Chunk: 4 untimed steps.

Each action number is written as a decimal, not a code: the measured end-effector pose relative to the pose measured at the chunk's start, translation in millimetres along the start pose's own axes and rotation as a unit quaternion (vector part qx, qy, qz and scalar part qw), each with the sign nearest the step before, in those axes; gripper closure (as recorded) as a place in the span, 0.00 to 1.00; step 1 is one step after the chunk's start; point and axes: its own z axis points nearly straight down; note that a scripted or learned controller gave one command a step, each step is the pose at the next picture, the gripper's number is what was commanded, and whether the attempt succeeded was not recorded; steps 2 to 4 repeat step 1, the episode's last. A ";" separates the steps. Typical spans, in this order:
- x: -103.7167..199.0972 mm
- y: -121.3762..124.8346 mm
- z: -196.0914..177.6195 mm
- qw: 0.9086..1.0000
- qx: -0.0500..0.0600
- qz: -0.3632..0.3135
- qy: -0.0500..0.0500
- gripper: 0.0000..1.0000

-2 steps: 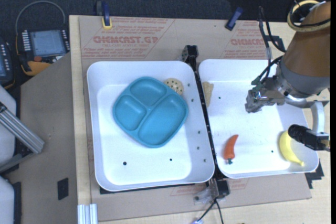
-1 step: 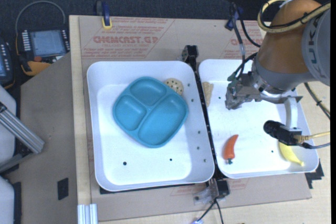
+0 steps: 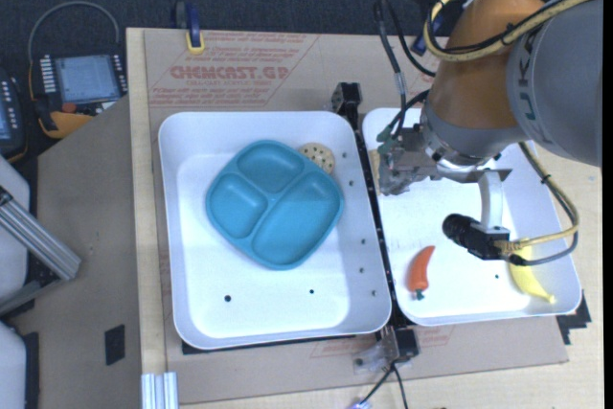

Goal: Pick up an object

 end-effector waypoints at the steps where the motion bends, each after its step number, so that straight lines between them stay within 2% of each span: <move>1: 50.9 14.0 -8.0 1.000 0.000 0.000 0.000 1.00; 4: 50.9 14.0 -8.0 1.000 0.000 0.000 0.000 1.00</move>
